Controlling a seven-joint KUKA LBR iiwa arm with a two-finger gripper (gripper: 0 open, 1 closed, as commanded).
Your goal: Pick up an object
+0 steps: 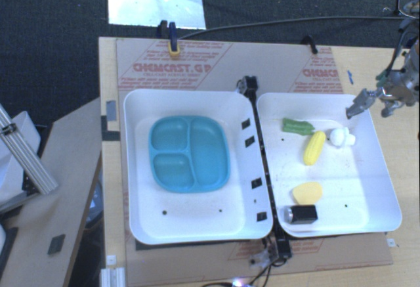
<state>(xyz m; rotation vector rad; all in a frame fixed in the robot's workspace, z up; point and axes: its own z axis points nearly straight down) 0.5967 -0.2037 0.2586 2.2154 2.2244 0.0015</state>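
In the right bin point(384, 174) five small things are seen: a green piece point(298, 126), a yellow corn cob point(314, 148), a white ball-like toy point(340, 138), a yellow wedge point(307, 192) and a black box point(302, 215). The corn cob lies near the middle of the bin, with the green piece just above it and the white toy just to its right, apart from it or barely so. The wedge and the black box lie lower down, close together near the bin's front left corner.

The corn cob is judged the easiest candidate: it looks like light, stiff plastic, smooth and perhaps a little slippery, unlikely to be harmed. It is best taken across its narrow middle, where the fingers can close on both long sides. The white toy is rounded and could be squeezed out sideways; the black box sits tight against the bin wall, so little room is left for a finger there.

The gripper point(367, 100) is seen over the upper right corner of the right bin, above the toys. Nothing is seen held in it and no object is touched. Whether it is open or closed cannot be told at this size.

In the left bin point(141, 148) a blue divided plate point(190, 153) lies.
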